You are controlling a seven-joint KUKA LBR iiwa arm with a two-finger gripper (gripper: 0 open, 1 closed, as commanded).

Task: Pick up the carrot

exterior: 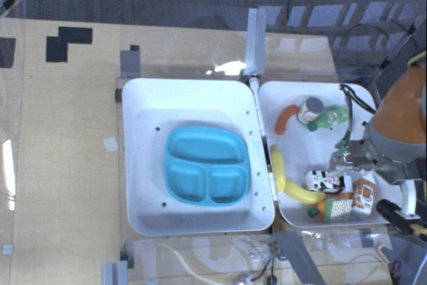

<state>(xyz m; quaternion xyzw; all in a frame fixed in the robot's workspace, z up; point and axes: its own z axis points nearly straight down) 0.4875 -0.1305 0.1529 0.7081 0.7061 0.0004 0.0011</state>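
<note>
Small orange carrot (286,119), curved, lying in right bin (293,210), tool (339,160) state unclear

We see the carrot (286,119) as a short, stubby orange-red piece with rounded ends, lying flat on the floor of the right-hand white bin (293,207), in that bin's upper left part, right of centre in the frame. It is tilted, its upper end pointing toward the upper right, its lower end toward the lower left. Nothing grips it
</note>
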